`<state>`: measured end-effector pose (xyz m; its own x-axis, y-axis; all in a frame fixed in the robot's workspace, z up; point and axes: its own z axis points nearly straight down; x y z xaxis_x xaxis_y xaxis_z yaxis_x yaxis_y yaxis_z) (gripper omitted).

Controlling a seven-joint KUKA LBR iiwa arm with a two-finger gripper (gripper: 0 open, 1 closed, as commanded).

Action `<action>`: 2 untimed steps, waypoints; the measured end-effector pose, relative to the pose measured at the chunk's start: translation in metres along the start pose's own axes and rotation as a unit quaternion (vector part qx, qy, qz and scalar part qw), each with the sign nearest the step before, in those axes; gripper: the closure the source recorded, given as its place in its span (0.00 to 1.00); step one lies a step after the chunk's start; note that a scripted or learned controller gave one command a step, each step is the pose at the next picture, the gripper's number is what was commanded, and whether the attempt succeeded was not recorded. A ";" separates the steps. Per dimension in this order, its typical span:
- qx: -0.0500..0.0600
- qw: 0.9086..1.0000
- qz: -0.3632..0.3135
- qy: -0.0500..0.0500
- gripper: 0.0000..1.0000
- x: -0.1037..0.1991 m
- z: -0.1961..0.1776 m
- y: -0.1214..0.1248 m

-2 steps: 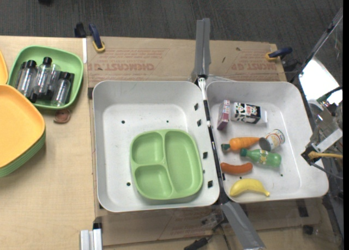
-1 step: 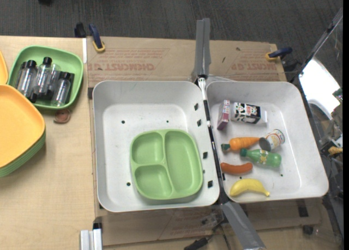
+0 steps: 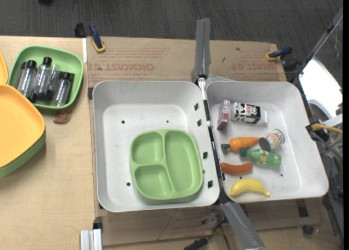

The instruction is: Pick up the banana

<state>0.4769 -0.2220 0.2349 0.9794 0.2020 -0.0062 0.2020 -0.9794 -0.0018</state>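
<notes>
So the banana [image 3: 249, 188] is just lying at the near edge of the right bin [image 3: 299, 107], right below the red sausage-looking thing [image 3: 236, 168]. Nothing's touching it, and I can't tell the gripper's state.

Banana [image 3: 250, 188] glossy plastic; bins [image 3: 109, 134] smooth white plastic; green tray [image 3: 166, 163] matt; bench [image 3: 49, 200] wood.

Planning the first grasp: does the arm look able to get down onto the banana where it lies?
Probably yes. The banana lies uncovered near the right bin's front wall, nothing on top. The red sausage-like toy sits just behind it, a slim gap apart, so a descent from above looks free, though the wall is close.
</notes>
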 end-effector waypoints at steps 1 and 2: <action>-0.001 1.000 -0.009 0.001 1.00 0.000 -0.026 0.000; -0.001 1.000 -0.015 0.001 1.00 0.000 -0.038 0.000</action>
<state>0.4774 -0.2224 0.2732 0.9727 0.2319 -0.0047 0.2319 -0.9727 -0.0009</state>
